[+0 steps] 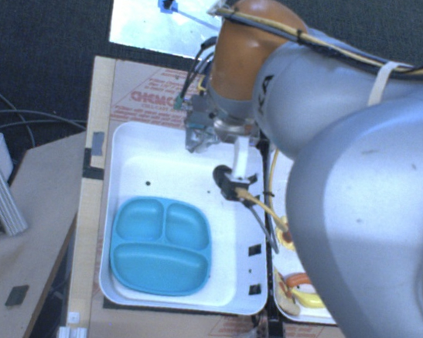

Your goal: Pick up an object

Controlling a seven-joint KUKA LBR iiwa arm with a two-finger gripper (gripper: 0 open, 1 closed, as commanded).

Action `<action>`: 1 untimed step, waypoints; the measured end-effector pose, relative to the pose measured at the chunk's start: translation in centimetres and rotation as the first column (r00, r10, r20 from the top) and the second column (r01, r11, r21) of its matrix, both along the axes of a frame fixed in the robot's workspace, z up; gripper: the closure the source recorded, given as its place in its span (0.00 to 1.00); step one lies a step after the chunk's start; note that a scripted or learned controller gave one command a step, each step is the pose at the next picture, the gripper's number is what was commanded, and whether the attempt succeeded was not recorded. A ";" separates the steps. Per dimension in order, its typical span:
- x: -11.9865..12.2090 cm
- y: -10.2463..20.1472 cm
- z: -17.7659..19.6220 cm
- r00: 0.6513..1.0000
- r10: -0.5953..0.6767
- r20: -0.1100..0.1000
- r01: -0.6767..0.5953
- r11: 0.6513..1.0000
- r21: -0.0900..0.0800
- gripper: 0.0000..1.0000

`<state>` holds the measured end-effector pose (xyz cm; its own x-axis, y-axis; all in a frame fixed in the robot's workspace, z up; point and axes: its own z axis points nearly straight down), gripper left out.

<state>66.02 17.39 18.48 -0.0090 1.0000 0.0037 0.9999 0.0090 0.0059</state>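
While the gripper [198,135], spread or shut I cannot tell, hangs over bare floor at the top of the white bin [142,164], the blue plate [160,245] lies lower left, well apart; closing here would likely catch nothing.

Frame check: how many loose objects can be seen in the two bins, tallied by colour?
Blue: 1, the divided plate, in the bin on the view's left.
Yellow: 1, the yellow item, in the bin on the view's right.
Orange-red: 1, the orange-red item, just beside the yellow one.
Total: 3 visible; the arm covers most of the right-hand bin.
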 end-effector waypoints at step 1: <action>0.8 5.9 -2.4 1.000 0.000 -0.004 0.000 1.000 0.000 1.00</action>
